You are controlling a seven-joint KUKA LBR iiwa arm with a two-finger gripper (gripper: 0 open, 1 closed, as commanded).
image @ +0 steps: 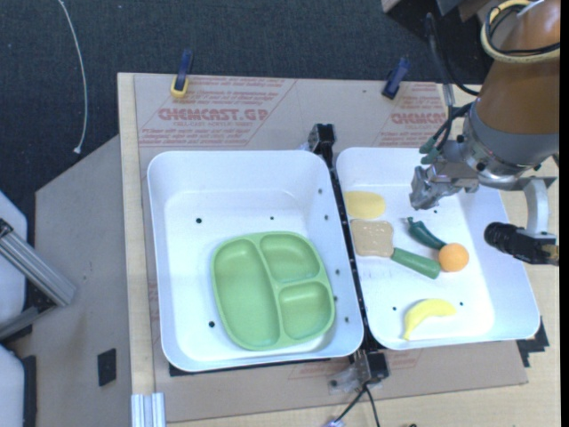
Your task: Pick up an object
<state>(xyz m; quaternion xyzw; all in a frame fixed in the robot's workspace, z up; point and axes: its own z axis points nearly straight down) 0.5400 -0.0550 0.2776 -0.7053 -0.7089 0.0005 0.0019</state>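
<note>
Yellow banana (428,315) lies well below the claw (425,194), whose finger state I cannot tell.

A dark carpeted floor (249,25) is surrounding the table (133,238), whose top is lying under a printed cardboard sheet (231,114). Two blue clamps (181,71) are pinning that sheet along its far edge. A white cable (76,52) is curving across the floor at upper left, and an aluminium rail (36,269) is slanting in beside the table.
</note>
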